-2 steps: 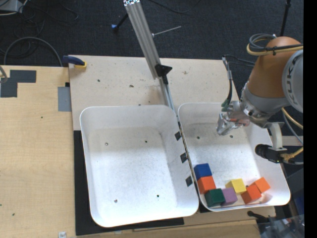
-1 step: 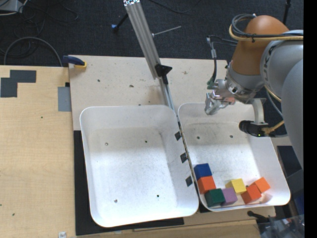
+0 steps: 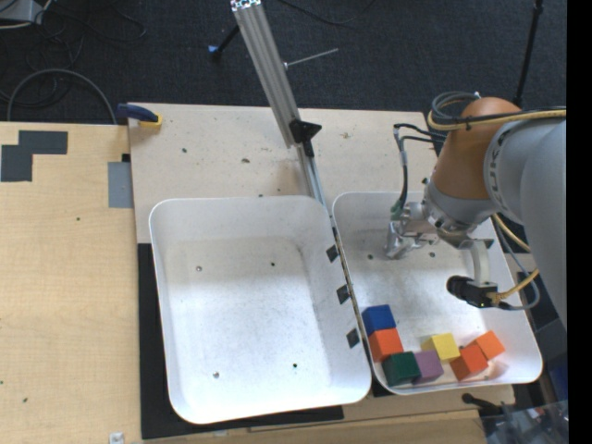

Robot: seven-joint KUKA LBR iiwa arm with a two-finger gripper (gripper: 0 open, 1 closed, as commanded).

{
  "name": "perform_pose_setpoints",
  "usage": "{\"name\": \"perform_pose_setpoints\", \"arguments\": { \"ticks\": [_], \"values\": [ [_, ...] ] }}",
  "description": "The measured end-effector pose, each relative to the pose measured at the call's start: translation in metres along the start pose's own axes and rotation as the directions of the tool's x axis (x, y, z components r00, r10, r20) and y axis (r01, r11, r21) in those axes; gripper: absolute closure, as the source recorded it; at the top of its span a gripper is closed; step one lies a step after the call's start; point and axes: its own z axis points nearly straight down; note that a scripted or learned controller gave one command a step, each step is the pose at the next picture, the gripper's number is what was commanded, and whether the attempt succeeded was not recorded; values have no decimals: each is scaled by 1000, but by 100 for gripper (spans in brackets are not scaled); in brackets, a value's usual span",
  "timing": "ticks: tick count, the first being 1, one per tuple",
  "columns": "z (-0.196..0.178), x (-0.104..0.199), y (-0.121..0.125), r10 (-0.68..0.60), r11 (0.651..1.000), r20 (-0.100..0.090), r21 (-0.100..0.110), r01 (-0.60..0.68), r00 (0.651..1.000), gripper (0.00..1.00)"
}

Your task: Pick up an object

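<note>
We look down on two shallow white plastic bins with rounded corners, side by side on a pale wooden bench (image 3: 65, 276). The left bin (image 3: 185, 239) has a smooth floor flecked with small dark specks. The right bin (image 3: 356, 213) holds a cluster of small, matte, sharp-edged blocks along its near edge: a blue block (image 3: 377, 318) against the dividing wall, an orange block (image 3: 386, 342) just below it, a dark green block (image 3: 401, 368) touching a purple block (image 3: 428, 365), a yellow block (image 3: 445, 345) just behind these, and two more orange blocks (image 3: 478, 353) at the right end.

The arm (image 3: 518, 169), grey and smooth with a glossy orange band, reaches in from the right. Its metallic gripper (image 3: 400, 245) sits low over the far part of the right bin's floor, well apart from the blocks. The fingers are small and blurred here, so we cannot tell whether they are spread or closed; nothing appears to lie between them.

A ribbed aluminium bar (image 3: 273, 72) slants up from the junction of the bins. A blue and yellow tool handle (image 3: 139, 114) lies at the far left corner of the bench
</note>
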Motion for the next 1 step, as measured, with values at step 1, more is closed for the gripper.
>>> {"name": "perform_pose_setpoints", "arguments": {
  "ticks": [1],
  "values": [
    [7,-51,-68,3,1000,1,-15,-3,1000,100]
  ]
}}
